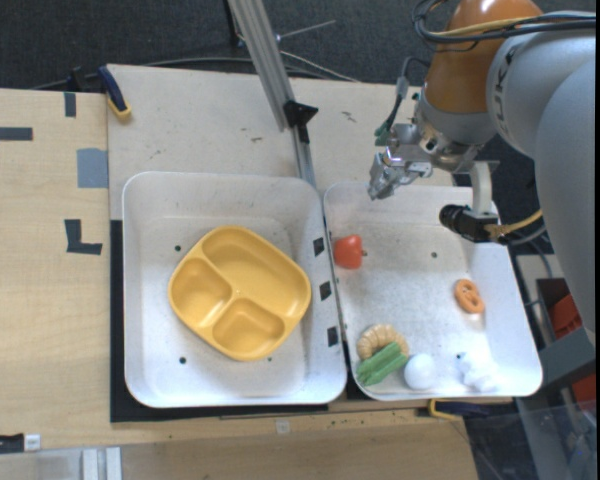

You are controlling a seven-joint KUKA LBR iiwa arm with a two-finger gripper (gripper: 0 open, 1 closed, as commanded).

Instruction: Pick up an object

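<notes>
The tabletop (200,118) is carrying two shallow white bins side by side. The arm (540,58) is reaching in from 3 o'clock, its orange band sitting above the wrist at the 1 o'clock part of the view.

The left bin (150,298) is holding one thing: a yellow tray (240,290) with three compartments, lying flat near the bin's centre and turned at an angle to the walls. Nothing is showing in its compartments.

The right bin (430,243) is holding the small things. A red piece (348,251) is lying at the bin's 10 o'clock, close to the wall shared with the left bin. An orange ring (469,295) is sitting at 3 o'clock, near the right wall. Along the 6 o'clock wall a cluster is gathering: a tan ridged piece (382,340) is touching a green piece (382,365) just below it, a white ball (420,370) is lying just beside the green piece at its 3 o'clock, and a white lumpy piece (475,372) is sitting near the ball towards the 5 o'clock corner.

The end effector (382,186) is hovering over the right bin's 12 o'clock rim, well apart from every object; the red piece is the nearest, off at its 7 o'clock. Whether it is wide or narrow I cannot tell, and nothing is showing in it.
</notes>
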